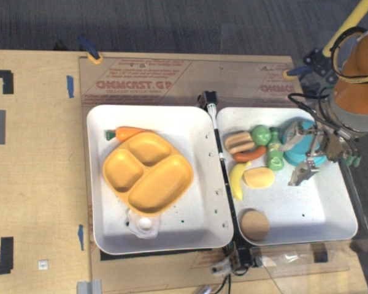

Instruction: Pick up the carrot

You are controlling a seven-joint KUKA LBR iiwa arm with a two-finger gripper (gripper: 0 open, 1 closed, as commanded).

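A pale wooden bench (37, 182) carries a sheet of brown cardboard (184, 78) printed with red lettering, held at its far corners by clamps, with blue tape tabs along its left edge. Beyond the bench, at the far side, lies dark grey carpet (172, 11). Two shallow white bins sit side by side on the cardboard.

In the left bin (101, 225) a yellow-orange divided plate (148, 171) fills the middle, with a small white object (144, 224) just near of it. The carrot (130, 133) lies at the far left of this bin, its green top pointing left, its orange body touching or tucked against the plate's far edge.

The right bin (319, 216) holds a toy hot dog (239, 142), a green vegetable piece (261, 135), a red pepper (248, 155), a banana (236, 180), a pale yellow potato-like piece (258, 177) and a brown round item (254, 223) at the near left.

The gripper (302, 174) hangs over the right part of the right bin, beside a teal object (297, 152), its two fingers spread apart with nothing between them. The carrot is well apart from it, far to the left in the other bin.
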